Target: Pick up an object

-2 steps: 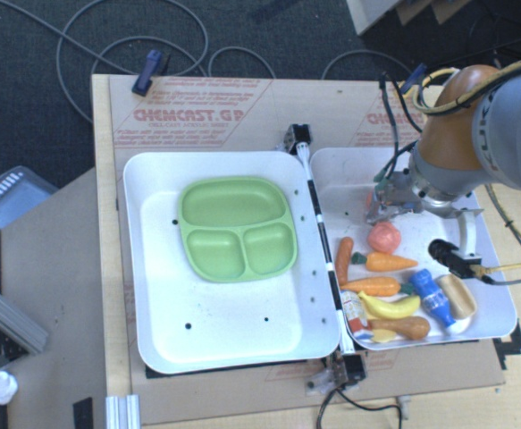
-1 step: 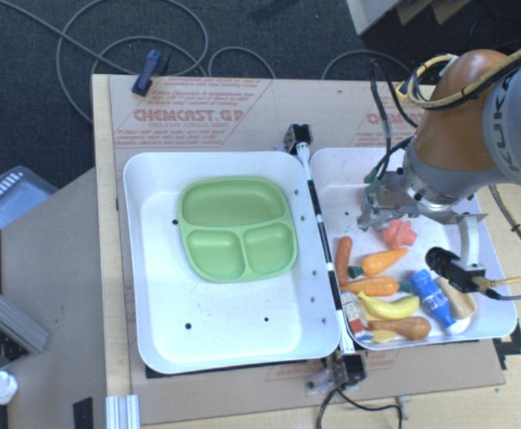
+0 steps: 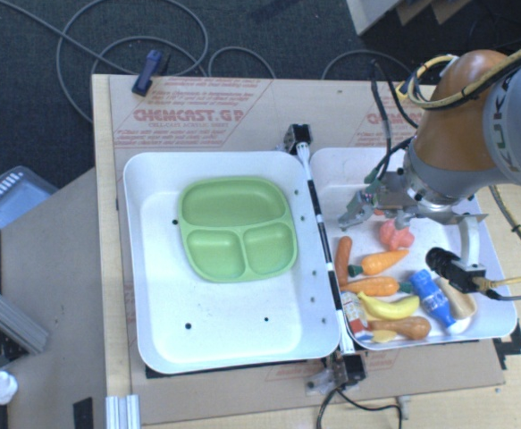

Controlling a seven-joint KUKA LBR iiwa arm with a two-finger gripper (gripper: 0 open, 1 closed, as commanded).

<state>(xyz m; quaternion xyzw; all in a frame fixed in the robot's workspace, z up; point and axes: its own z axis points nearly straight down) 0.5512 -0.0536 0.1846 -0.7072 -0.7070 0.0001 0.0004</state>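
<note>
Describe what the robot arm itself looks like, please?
The arm is bulky and rounded, grey with an orange band above the wrist. Yellow and black cables loop around it. Its lower end carries a grey metal gripper, and dark lettering marks the grey casing.

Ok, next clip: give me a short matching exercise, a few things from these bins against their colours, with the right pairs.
Things:
1. divided plate
2. banana
3. bottle
4. lumpy toy under the gripper

Colours:
A. blue
B. pink
C. green
D. yellow

Pairs: 1-C, 2-D, 3-A, 4-B
</note>
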